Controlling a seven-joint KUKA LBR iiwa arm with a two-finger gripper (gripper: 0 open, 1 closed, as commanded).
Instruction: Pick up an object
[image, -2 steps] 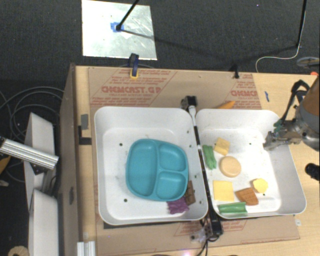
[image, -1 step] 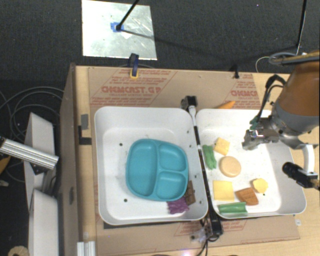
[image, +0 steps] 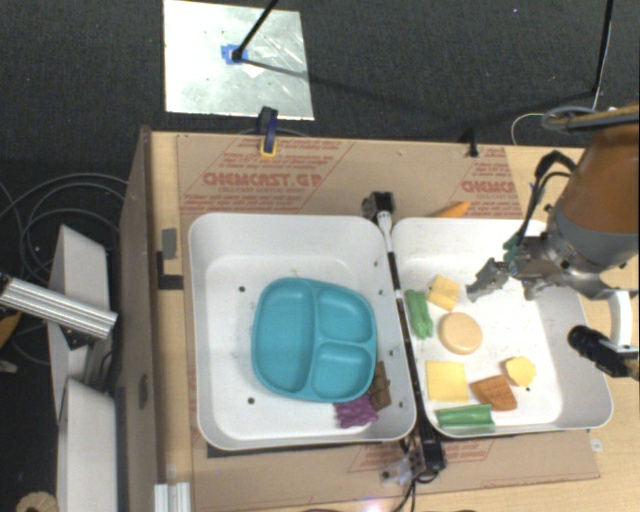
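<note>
Two shallow white bins sit side by side on the counter (image: 300, 170). The left bin (image: 215, 330), well away from the hand, holds a teal divided plate (image: 313, 340), with a purple piece (image: 353, 412) and a brown piece (image: 381, 388) at its lower corner. The right bin (image: 580, 400) carries play-food pieces: a round tan disc (image: 461, 332) just below the hand, a small yellow block (image: 444, 292) beside it, a green pod (image: 418, 313), a yellow square (image: 446, 380), a green bar (image: 463, 417), a brown slab (image: 494, 391) and a yellow lump (image: 519, 371). The hand (image: 487, 280) hovers over this bin, its fingers slightly parted, grasping nothing.
</note>
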